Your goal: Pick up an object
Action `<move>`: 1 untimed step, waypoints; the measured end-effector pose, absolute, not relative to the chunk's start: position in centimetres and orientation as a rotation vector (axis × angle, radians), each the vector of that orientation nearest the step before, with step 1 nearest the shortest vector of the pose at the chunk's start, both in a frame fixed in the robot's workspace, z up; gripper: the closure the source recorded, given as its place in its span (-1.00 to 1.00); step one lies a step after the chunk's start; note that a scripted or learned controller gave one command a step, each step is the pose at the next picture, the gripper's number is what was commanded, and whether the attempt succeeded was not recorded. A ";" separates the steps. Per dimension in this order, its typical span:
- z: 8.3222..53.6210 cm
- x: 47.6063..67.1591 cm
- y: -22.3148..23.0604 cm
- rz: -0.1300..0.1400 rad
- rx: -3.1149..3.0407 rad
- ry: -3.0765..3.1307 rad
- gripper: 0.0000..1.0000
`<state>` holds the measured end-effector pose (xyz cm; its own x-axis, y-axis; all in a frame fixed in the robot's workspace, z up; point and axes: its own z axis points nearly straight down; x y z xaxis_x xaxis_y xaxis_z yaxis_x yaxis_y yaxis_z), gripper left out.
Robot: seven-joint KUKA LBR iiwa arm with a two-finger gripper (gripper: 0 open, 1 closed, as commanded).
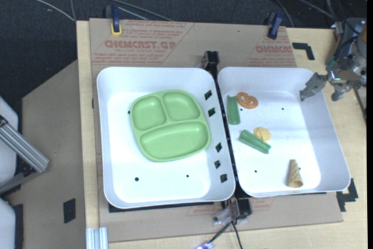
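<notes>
The right bin (326, 143) holds the small things on offer. A twisted orange pretzel (247, 101) lies near the bin's far left corner, and just beside it, toward the divider between the bins, stands a short green stick (233, 110) laid lengthwise. Nearer the middle of that bin, a second green piece (254, 141) lies at a slant, touching a small yellow-orange lump (263, 134) on its far side. Toward the near right corner of the same bin rests a tan cone (294, 174), its wide end pointing to the near wall.

The left bin (111, 143) carries a light green divided plate (170, 125) with three compartments, set near the bin's middle.

The gripper (324, 86) hangs at the far right rim of the right bin, well apart from every piece inside it. Its jaws stand spread, one grey finger reaching down over the rim toward the bin's white floor and the other out beyond the rim over the desk (175, 38). Nothing lies between them and they touch none of the pieces. The pretzel is the nearest piece to the gripper, yet a wide stretch of bare bin floor separates them.
</notes>
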<state>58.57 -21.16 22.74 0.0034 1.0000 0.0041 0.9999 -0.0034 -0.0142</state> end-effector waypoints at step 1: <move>23.5 58.9 -21.1 0.000 -2.220 -2.221 -1.00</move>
<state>58.87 -21.09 23.52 -0.0004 1.0000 0.0008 1.0000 0.0004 -0.0007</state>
